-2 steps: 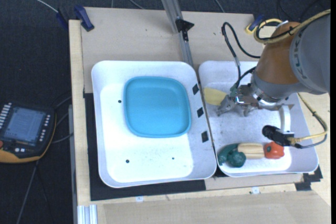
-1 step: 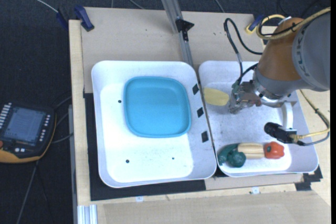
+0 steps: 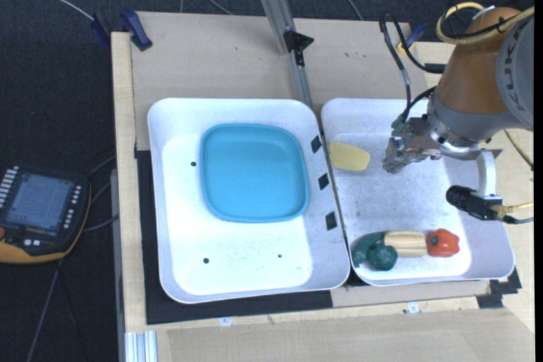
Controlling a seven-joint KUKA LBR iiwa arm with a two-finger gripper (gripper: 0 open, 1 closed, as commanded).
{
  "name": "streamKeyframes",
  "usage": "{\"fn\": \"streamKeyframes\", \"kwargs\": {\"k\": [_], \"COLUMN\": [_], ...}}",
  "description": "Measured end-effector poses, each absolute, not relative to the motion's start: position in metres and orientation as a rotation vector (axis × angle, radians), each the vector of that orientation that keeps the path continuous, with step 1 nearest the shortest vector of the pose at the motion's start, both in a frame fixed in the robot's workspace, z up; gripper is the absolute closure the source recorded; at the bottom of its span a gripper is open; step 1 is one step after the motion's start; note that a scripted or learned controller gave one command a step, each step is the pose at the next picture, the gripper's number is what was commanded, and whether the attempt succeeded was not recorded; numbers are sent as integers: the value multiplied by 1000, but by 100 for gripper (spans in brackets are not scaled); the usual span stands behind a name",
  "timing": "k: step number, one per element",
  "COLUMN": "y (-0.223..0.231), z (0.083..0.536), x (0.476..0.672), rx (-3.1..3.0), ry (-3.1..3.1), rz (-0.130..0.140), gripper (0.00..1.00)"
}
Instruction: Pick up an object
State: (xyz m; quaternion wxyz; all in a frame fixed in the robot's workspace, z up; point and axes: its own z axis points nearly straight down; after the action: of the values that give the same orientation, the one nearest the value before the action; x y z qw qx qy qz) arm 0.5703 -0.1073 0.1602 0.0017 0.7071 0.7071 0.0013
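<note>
1. Camera view, landmark: the right-hand shallow white plastic bin (image 3: 475, 267) serves as the reference for everything below; the left-hand white bin (image 3: 170, 208) lies just beside it and bears a flat turquoise square plate (image 3: 254, 172).
2. Camera view, gripper: the two-finger metal gripper (image 3: 399, 158) hangs over the upper middle of the right-hand bin, below the grey arm with its orange band (image 3: 471, 68); whether its fingers are apart or together I cannot tell, since they show only as a dark cluster; nothing is seen between them.
3. Camera view, candidates: a pale yellow rounded flat piece (image 3: 349, 156) lies in the upper left of that bin, near the gripper; along the bin's near wall sit a dark green lumpy toy (image 3: 376, 254), a tan cylindrical piece (image 3: 405, 243) and a red round toy (image 3: 442, 242), touching in a row and well apart from the gripper.
4. Doing the step well, as a judgement: the yellow piece looks the nearest target; centre the gripper over its middle, descend straight, and close across its narrower width.
5. Risks, as a judgement: the piece looks flat and low, so a shallow descent may close on air; it also lies near the bin's left wall, so a finger may strike the rim.
</note>
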Motion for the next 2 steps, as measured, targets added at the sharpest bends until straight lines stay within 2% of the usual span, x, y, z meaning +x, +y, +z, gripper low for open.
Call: {"fn": "streamKeyframes", "kwargs": {"k": [1, 2], "y": [-104, -104], "z": [223, 222], "x": [569, 569], "rx": [2218, 2221], "ry": [2219, 2222], "rz": [6, 1], "gripper": [100, 100]}}
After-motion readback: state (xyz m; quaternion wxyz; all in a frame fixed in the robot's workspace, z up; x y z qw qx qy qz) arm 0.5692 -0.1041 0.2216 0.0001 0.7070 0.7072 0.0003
